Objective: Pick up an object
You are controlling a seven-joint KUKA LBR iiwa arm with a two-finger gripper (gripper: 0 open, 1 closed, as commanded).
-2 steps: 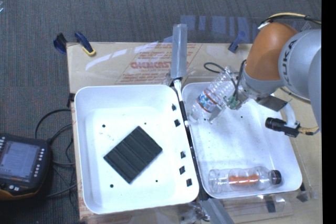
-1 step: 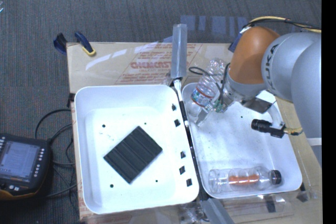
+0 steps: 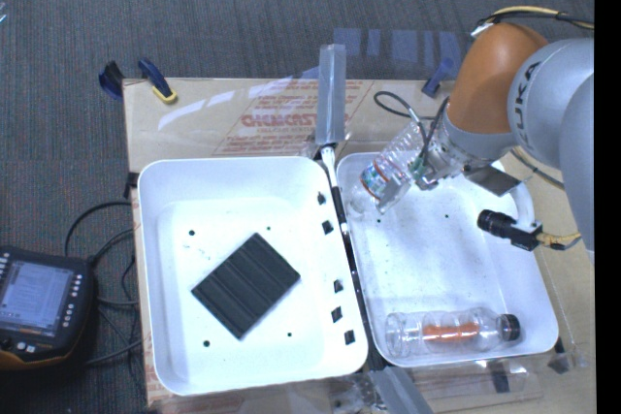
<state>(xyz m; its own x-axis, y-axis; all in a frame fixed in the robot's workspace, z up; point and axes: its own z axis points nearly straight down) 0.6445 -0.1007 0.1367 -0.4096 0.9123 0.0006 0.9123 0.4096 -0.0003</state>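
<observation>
1. Clear plastic bottle (image 3: 448,329) with orange inside lies on its side along the near wall of the right bin (image 3: 543,291), apart from the hand.
2. The hand (image 3: 386,181) hangs over that bin's far-left corner; its finger state I cannot tell.
3. Judged step: approach. Next, travel toward the bottle and descend.
4. The near wall crowds the bottle; the bin's middle gives open room.

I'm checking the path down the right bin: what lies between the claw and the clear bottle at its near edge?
In the camera view, only bare white bin floor separates the claw from the bottle.
</observation>
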